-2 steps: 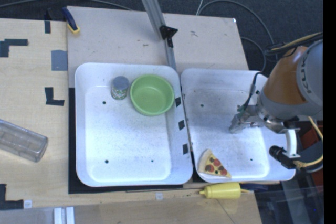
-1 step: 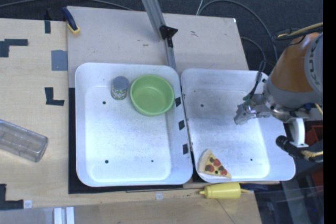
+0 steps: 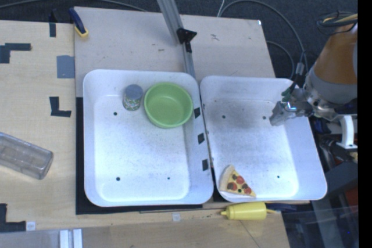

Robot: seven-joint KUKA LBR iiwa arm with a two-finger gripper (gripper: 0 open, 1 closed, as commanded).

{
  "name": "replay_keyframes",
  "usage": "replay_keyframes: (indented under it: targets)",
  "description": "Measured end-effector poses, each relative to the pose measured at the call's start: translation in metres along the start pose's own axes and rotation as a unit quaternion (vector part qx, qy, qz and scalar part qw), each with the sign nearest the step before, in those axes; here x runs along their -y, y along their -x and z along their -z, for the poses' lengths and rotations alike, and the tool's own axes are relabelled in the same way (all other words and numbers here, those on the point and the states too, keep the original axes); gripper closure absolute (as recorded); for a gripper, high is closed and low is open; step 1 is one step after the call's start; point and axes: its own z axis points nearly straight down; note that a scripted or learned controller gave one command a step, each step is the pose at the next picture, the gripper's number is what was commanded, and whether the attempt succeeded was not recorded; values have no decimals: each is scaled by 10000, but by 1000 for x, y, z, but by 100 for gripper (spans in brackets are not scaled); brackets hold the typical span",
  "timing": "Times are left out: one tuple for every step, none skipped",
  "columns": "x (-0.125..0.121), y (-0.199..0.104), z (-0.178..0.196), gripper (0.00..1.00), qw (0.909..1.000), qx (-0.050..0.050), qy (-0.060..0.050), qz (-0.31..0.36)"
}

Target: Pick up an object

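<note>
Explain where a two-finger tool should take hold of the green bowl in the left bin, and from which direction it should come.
Grip the green bowl by its rim, coming straight down from above with one finger inside and one outside. It sits upright and open, too wide to span. The right or front rim looks best, since the small can stands close on its left side and the bin wall lies close behind.

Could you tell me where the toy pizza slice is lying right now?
The toy pizza slice lies in the near left corner of the right bin, just above the yellow bottle on the bench edge.
</note>
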Motion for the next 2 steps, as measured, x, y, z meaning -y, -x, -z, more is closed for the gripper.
replay_keyframes:
  targets:
    - [-1,-3,43,100,10000,-3,-3,2]
    - [-11,-55,50,100,10000,-18,-20,27]
